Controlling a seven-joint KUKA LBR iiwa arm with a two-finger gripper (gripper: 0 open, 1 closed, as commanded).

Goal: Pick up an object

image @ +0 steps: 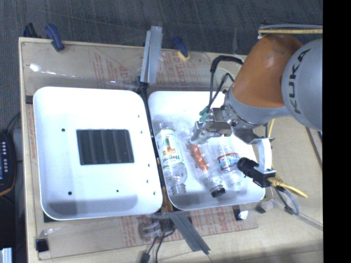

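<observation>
Three clear plastic bottles lie in the right bin (171,101). One with a white, green and orange label (170,156) lies along the bin's left wall. A second with an orange label (199,158) lies in the middle, its dark cap (218,191) toward the front rim. A third with a blue and red label (228,162) lies to its right. My gripper (202,131) hangs low over the upper end of the orange-label bottle, under the grey and orange wrist (263,81). The wrist hides the bin's back right part.
The left bin (60,108) holds a dark ribbed rectangle (105,146) on its floor. A grey bar (151,53) rises between the bins at the back. Blue clamps (53,36) grip the bench's rear edge. Cables (285,188) trail at the right bin's front right corner.
</observation>
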